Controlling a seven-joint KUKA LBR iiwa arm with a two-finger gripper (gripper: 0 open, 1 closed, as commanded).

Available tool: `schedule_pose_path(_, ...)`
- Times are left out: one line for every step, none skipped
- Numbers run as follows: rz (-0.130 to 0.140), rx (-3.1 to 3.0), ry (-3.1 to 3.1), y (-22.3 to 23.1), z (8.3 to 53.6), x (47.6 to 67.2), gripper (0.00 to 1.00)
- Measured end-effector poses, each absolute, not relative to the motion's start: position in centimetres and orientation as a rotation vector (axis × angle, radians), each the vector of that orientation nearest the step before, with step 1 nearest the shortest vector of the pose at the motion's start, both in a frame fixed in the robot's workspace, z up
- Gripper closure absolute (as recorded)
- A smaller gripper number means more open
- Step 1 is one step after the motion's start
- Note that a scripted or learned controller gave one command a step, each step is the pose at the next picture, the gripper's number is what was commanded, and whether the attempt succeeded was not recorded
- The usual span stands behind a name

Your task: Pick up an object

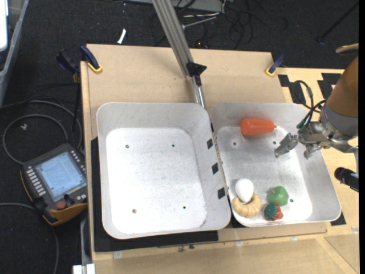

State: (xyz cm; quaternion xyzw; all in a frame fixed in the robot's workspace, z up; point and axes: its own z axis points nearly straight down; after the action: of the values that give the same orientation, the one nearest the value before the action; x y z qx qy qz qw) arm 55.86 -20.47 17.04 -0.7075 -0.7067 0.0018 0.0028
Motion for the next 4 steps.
schedule_pose_path(0.004, -2.218, -2.217, -19.6, 12.2, 55.3, 0.0)
schedule_pose_path(0.0, -2.222, -2.221, -19.6, 9.5, 55.3, 0.0)
schedule_pose_path(-0.002, -2.223, -2.223, -19.6, 10.6, 55.4, 1.0)
schedule_pose_path(-0.003, -2.226, -2.224, -20.2, 15.1, 55.2, 1.0)
